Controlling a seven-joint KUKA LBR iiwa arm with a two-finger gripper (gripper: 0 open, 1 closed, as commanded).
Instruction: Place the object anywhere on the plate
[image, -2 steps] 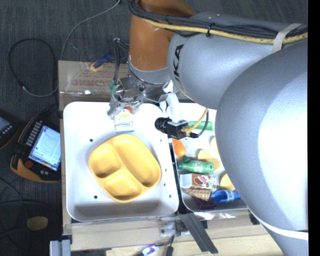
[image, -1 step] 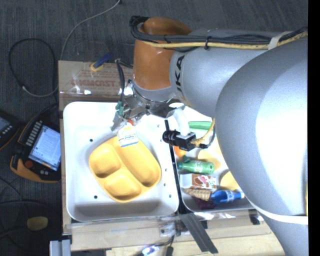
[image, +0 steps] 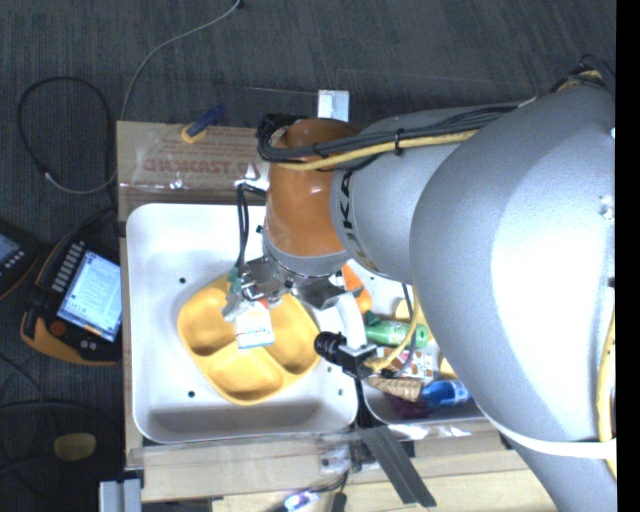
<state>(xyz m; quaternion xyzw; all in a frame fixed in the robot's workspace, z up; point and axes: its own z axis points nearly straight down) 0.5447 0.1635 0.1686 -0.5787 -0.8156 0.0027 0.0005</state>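
Nearest: front edge of the tabletop (image: 240, 452), then the left bin (image: 160, 400) with the yellow plate (image: 215, 335) in the middle of it. The plate is moulded into shallow compartments.

The object (image: 254, 331) is a small flat white packet with a blue patch. It sits over the plate's centre ridge, directly under the pincer (image: 252, 292). Can't tell whether it rests on the plate or hangs just above it.

Pincer state: can't tell. The wrist hardware hides the tips from this angle, so I won't call it a grip.

Handling, my read:
- Looks light and thin, probably card or a soft sachet, so weight is no issue.
- Flat and likely slick. Little height to pinch if it lies flat, and it could slide or flip off the ridge.
- Not fragile, but it may bend under a hard squeeze.
- Best hold is across the short sides at mid-length, or on whichever edge is raised by the ridge. A pinch on the top face would probably just push it around.

Beside it, the right bin (image: 372, 405) holds clutter, including a green bottle (image: 388, 328) and a blue item (image: 447, 392). These are apart from the plate.

Further back: the arm's orange band (image: 305, 200), then a cardboard sheet (image: 190, 165) behind the bins. A teach pendant (image: 85, 295) lies on the floor to the view's left.
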